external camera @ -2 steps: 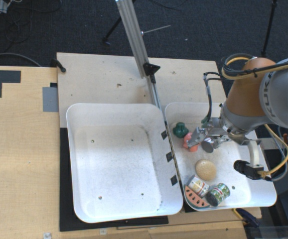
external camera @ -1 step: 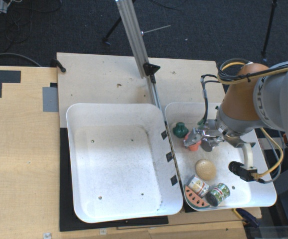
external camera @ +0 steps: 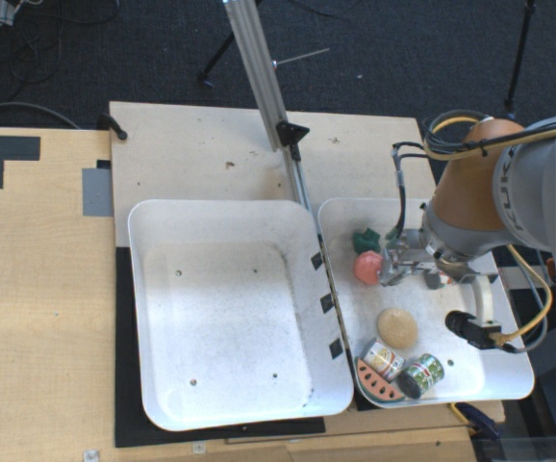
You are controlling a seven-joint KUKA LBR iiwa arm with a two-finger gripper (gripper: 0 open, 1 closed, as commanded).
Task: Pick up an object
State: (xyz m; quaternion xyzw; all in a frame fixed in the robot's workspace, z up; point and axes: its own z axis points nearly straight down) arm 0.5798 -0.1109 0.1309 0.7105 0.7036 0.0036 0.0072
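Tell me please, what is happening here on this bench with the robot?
A grey robot arm with an orange band reaches in from the right over the right bin. Its gripper is low in that bin, right beside a red ball, with a small green object just above it. A tan round object, two small cans and a watermelon slice toy lie nearer the front edge. Whether the gripper holds the ball cannot be seen. The left bin sits alongside.
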